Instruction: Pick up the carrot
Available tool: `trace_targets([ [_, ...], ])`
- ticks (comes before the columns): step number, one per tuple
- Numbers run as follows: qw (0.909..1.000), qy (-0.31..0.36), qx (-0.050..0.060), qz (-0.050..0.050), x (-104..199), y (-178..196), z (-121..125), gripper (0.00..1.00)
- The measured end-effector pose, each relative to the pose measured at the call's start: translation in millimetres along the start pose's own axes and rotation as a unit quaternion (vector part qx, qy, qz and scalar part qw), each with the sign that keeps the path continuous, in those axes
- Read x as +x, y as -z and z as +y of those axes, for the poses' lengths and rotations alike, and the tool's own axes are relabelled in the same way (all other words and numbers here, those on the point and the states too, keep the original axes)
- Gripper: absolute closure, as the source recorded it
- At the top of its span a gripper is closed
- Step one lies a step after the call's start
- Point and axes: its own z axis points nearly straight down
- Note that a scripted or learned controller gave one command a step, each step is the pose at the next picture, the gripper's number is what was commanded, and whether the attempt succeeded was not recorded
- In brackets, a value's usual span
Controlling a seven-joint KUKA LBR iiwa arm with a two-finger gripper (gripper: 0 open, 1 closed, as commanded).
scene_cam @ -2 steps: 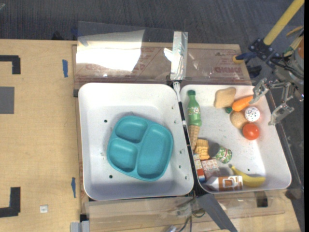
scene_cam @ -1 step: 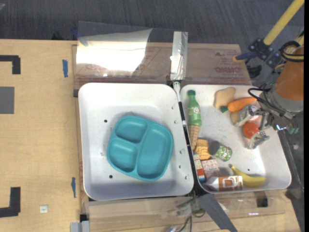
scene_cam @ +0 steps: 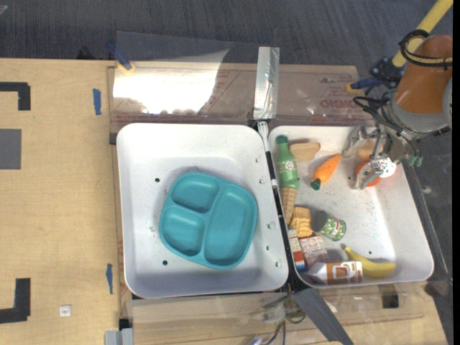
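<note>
Two white bins sit side by side, and we're watching the right bin (scene_cam: 417,228), where the carrot (scene_cam: 327,170) lies in the upper half, orange body tilted, green tip pointing down-left. Just right of it hangs the gripper (scene_cam: 370,165), low over the bin floor, and we can't tell from this angle how its claw is set; something white and orange-red shows at its tip, but whether that's held we can't say. The carrot itself is apart from the claw, not between anything.

What could go wrong? We'd say the crowding. A green bottle (scene_cam: 286,165) stands close on the carrot's left and a tan piece (scene_cam: 305,150) sits just above it, so a descent slightly off could nudge those or roll the carrot away. Its tapered, slanted shape might also slip from a pinch.

Labels? The can (scene_cam: 333,228) and the packets beside it carry print, far too small for us to read.
</note>
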Motion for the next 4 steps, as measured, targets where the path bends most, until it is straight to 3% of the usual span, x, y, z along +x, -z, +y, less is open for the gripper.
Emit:
trace_targets([
  [1, 0.9997, 0.025, -0.002, -0.001, -4.3, 1.2, 97.9, 0.0],
  [2, 0.9997, 0.024, 0.0, -0.008, -7.8, 15.1, 96.6, 1.0],
  [3, 0.9826, -0.186, 0.0, -0.004, 36.2, 2.6, 117.4, 1.0],
  [4, 0.9826, -0.186, 0.0, -0.004, 36.4, 1.4, 117.9, 0.0],
])
